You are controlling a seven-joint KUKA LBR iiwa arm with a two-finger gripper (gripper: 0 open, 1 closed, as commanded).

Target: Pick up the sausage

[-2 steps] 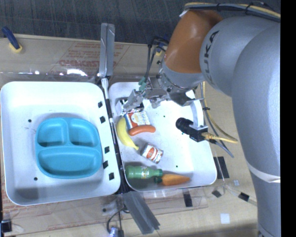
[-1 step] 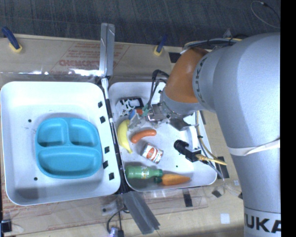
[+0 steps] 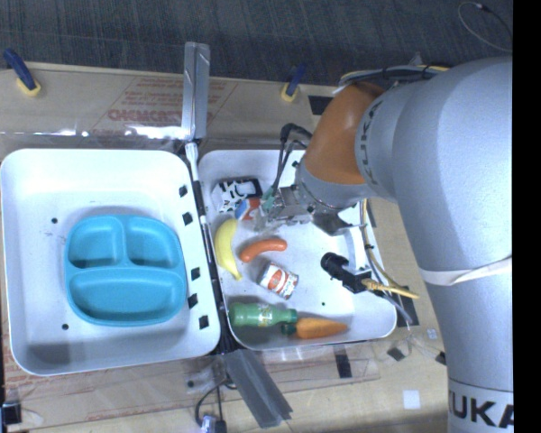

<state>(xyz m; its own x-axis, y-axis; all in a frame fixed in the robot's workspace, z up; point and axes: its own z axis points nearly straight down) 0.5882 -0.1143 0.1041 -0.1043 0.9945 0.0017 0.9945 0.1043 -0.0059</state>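
While pincer (image 3: 272,207) hangs beside sausage (image 3: 263,247), grip unreadable, banana (image 3: 226,246) near one end, bin floor (image 3: 317,258) beyond other

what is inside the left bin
A blue three-compartment tray lies flat in the left bin. The bin floor beneath it is covered, so anything under it can't be seen.

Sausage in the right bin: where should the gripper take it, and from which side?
Probably at its middle, from straight above, closing across the narrow width. The sausage lies flat, its length running left to right; its left end nears the banana and the can sits just below, so the midsection looks clearest.
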